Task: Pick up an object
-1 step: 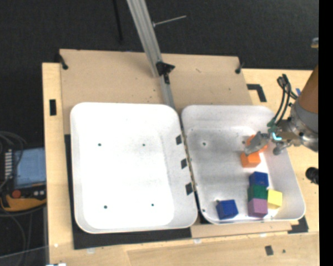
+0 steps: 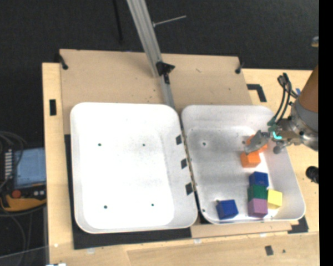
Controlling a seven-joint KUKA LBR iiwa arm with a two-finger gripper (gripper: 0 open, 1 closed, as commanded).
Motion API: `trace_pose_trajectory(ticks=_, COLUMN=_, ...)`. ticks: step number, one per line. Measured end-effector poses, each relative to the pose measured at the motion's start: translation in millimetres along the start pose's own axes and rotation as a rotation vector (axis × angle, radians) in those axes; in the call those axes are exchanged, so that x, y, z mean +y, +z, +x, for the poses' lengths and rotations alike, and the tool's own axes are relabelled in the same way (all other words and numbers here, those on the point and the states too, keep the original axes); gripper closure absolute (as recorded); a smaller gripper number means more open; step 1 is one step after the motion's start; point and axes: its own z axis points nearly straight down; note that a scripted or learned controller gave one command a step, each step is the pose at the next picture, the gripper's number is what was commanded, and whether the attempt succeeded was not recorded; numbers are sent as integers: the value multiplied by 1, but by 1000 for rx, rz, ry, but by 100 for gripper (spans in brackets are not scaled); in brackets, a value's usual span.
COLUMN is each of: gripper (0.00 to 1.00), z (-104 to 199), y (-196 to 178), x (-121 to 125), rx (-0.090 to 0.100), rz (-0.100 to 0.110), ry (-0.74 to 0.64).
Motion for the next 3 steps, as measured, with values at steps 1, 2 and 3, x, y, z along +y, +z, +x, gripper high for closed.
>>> trace_pose_trajectory(ticks=1, gripper=0, z=-4, y=43, x=-5, rx=-3, rz=5, ry=4)
trace_pose_trajectory(ticks=2, gripper=0, z=-6, y=106, x=-6, rx=-3, rz=6, ry=5)
trace_pose_trajectory(ticks=3, gripper=0, z=-8, y=125, x=-5, rx=-5, rz=-1, ry=7)
